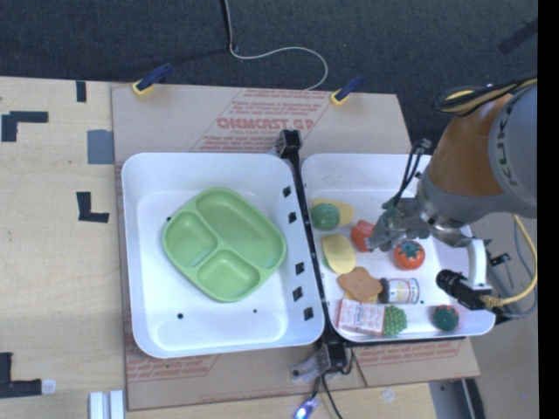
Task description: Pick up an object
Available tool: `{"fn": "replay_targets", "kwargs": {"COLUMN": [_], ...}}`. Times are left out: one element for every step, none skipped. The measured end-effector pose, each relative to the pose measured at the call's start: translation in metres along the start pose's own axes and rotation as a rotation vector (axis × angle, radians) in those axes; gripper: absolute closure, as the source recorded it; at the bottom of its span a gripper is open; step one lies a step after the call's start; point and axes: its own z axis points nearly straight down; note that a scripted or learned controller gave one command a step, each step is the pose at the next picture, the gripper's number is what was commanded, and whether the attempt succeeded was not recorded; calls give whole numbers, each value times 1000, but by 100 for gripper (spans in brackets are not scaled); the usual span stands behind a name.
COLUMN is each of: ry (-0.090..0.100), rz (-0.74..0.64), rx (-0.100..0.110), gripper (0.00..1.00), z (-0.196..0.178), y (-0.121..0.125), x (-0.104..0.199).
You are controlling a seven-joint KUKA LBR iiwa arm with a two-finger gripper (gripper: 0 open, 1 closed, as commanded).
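Note:
My gripper (385, 233) hangs low over the right bin (367, 173), among the toy foods. A red piece (362, 234) lies right at its left side and a red tomato (408, 254) just below and right of it. Whether either one touches the gripper is unclear. Further left are a green and yellow fruit (328, 214) and a yellow lemon shape (338, 254). Toward the front lie an orange-brown biscuit shape (360, 284), a small jar (402, 291), a pink and white box (359, 317), a green bumpy piece (395, 321) and a dark green ball (445, 318).
The left bin (148, 182) holds a green divided plate (224, 243). A black divider (300, 225) runs between the two bins. The arm's grey and orange body (476, 164) covers the right bin's far right side. A cable (262, 55) lies beyond the bench.

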Motion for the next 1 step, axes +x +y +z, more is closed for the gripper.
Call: {"fn": "replay_targets", "kwargs": {"ry": [0], "rz": [-1], "rx": [0], "gripper": [100], "z": [-53], "y": [1], "x": [0]}}
